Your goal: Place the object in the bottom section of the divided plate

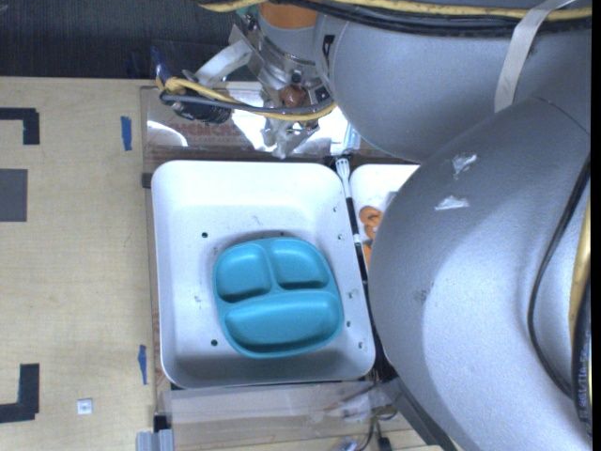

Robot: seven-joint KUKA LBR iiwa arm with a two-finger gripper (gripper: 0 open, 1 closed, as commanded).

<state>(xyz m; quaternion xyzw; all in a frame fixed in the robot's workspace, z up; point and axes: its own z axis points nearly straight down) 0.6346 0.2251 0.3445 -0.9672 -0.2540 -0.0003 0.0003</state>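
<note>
- A blue divided plate (277, 294) lies in the middle of the left white bin (188, 214), toward its 6 o'clock side.
- The plate has two small sections at its 12 o'clock side and one long section at 6 o'clock; all three show bare blue.
- The end effector (286, 139) hangs past the bin's 12 o'clock rim, over the shiny strip at the back of the desk (75, 252); how its tip stands I cannot tell from here.
- Yellow and black cables (216, 101) loop out at its 9 o'clock side.
- The grey arm (470, 252) bulks across the 3 o'clock half of the scene, covering most of the right bin (376, 181).
- A small orange object (371, 219) peeks out in that right bin, just beside the wall between the bins, partly hidden by the arm.
- Blue tape marks (126, 132) sit on the pale wood at the left bin's 9 o'clock.
</note>
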